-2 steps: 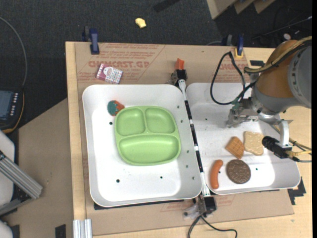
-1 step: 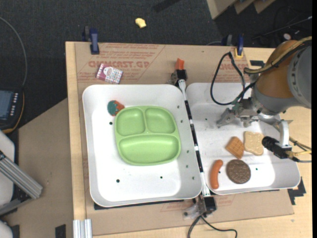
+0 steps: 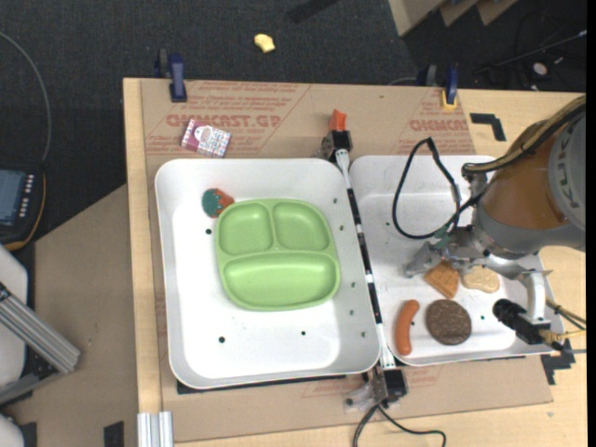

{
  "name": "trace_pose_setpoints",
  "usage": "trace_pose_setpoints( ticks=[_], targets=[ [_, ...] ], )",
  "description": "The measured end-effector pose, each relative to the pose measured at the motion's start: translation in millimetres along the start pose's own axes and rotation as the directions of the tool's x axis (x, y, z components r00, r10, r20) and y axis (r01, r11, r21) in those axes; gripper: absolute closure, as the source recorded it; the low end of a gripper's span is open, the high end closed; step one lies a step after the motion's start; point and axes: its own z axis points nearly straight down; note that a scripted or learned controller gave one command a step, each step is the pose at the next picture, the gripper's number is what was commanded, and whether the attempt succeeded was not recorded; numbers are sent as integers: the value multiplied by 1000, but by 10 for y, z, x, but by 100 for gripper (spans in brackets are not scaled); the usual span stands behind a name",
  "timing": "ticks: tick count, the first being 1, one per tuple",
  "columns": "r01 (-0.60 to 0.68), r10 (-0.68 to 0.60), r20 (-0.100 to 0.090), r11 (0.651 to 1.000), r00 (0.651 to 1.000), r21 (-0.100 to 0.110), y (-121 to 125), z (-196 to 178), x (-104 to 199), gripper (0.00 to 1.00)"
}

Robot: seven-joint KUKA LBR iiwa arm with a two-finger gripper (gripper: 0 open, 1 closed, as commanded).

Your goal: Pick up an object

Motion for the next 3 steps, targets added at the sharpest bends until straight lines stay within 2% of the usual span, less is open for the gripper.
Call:
trace_pose_setpoints(
  ticks=[1, 2, 3],
  targets=[
    [1, -1, 3, 1000, 1000, -10, 37, -115, -4, 100],
    [-3, 3, 10, 1000, 1000, -18, 55, -1094, -599, 100],
    [6, -6, 5, 1000, 1000, -13, 644, -1092, -398, 100]
  ],
)
